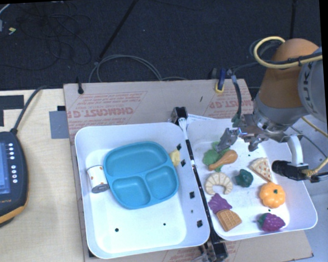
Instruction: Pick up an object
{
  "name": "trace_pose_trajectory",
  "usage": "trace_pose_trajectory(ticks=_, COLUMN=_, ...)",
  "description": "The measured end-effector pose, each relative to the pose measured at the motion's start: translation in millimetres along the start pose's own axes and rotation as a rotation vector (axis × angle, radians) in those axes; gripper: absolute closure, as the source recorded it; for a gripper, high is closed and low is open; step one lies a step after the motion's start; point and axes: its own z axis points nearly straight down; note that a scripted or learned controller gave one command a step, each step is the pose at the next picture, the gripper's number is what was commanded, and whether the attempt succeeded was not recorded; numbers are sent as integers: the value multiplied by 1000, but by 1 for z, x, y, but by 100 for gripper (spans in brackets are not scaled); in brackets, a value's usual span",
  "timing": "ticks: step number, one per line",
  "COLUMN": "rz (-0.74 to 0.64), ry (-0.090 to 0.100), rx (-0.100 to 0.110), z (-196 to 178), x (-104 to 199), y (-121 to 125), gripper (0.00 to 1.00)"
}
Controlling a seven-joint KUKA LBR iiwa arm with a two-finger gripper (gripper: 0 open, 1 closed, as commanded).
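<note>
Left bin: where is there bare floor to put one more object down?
The left bin has bare floor below the blue tray, toward its near wall, and a strip above the tray. The right bin is crowded with toy food under the gripper.

The tablet (2, 175) is cut off by the left edge. The blue tray (140, 174) hides part of the small can (97, 179). The arm (287, 88) covers the right bin's (311, 212) far corner.
</note>
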Motion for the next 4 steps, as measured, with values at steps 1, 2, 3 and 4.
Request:
trace_pose_trajectory(ticks=1, rz=-4, ry=-2, rx=0, z=80, x=-10, y=37, gripper=0)
trace_pose_trajectory(ticks=2, rz=-4, ry=-2, rx=-1, z=112, x=-15, y=50, gripper=0)
trace_pose_trajectory(ticks=3, rz=1, ry=-2, rx=-5, z=48, x=-56, y=49, gripper=0)
trace_pose_trajectory(ticks=4, rz=1, ry=1, rx=5, z=113, x=-42, y=-33, gripper=0)
